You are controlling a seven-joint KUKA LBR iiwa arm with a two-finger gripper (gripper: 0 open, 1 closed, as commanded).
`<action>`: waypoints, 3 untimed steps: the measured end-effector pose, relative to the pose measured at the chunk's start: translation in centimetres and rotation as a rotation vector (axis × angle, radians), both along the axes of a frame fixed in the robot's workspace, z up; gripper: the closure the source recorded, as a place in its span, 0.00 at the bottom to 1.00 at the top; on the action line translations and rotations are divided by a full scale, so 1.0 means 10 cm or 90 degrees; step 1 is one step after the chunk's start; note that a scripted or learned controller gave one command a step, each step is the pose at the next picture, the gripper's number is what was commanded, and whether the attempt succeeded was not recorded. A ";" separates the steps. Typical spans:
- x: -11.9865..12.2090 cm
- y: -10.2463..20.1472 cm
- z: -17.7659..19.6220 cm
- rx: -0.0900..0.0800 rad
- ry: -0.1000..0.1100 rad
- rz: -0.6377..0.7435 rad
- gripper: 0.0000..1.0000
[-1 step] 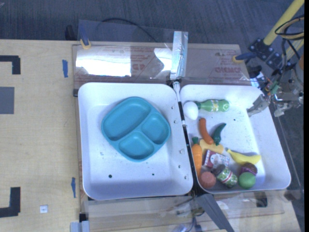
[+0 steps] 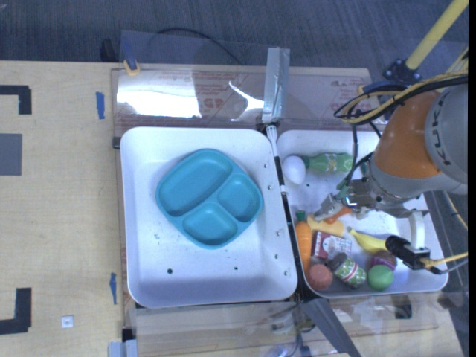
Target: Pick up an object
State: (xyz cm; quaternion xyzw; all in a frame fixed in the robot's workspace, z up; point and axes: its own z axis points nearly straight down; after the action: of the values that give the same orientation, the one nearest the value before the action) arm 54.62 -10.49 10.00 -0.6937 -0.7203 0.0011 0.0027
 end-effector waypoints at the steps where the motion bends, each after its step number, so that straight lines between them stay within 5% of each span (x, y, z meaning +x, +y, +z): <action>1: -0.28 -0.22 0.32 0.001 -0.001 0.161 0.00; 2: -0.29 -0.22 0.32 0.001 -0.001 0.161 0.00; 3: -0.18 -0.55 -0.13 -0.001 -0.006 0.239 0.00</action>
State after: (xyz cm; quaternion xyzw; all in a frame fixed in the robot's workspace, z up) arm 52.78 -15.96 8.72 -0.5470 -0.8371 -0.0013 -0.0014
